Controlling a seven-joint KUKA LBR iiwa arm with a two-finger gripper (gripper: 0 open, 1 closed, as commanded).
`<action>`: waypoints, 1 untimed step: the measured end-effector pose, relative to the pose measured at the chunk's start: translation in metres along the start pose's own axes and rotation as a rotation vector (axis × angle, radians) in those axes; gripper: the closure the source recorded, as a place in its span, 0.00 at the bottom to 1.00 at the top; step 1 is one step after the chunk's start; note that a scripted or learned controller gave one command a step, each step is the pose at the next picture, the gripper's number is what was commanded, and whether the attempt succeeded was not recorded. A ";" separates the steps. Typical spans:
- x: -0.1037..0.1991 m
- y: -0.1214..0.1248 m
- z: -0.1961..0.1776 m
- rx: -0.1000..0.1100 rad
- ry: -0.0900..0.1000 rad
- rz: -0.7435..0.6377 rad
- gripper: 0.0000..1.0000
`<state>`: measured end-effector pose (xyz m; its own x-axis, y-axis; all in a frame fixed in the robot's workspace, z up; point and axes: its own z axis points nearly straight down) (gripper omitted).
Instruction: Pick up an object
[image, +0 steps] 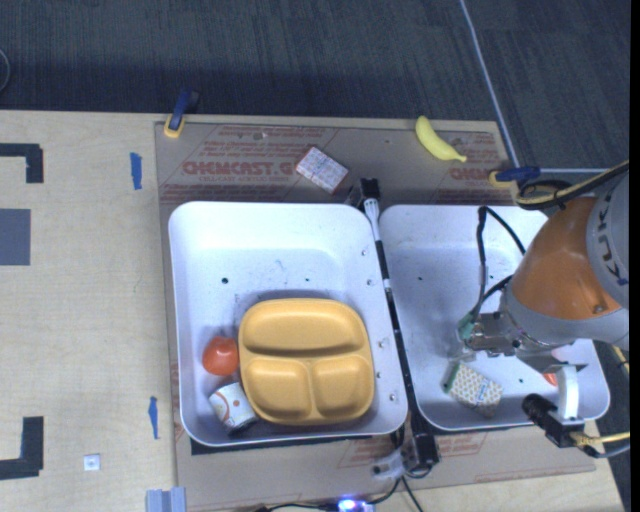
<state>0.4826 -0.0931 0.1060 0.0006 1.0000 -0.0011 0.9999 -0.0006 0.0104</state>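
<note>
Across the bench, left to right. Left bin (190, 240): an orange ball (219, 355) at 9 o'clock of a yellow divided tray (305, 358); a small white-and-orange cup (231, 403) on its side at the tray's 8 o'clock, touching it. Cardboard beyond the bins: a patterned white packet (321, 168) at 12 o'clock of the left bin; a yellow banana (438, 140) at 12 o'clock of the right bin (430, 235). Right bin: a green-and-white patterned packet (472, 385) near the front wall, directly under the gripper (483, 344). Whether the jaws are apart or together cannot be told.
</note>
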 end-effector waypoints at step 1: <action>0.000 0.000 0.000 0.000 0.000 0.000 0.00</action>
<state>0.4825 -0.0931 0.1059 0.0010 1.0000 -0.0010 0.9999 -0.0010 0.0102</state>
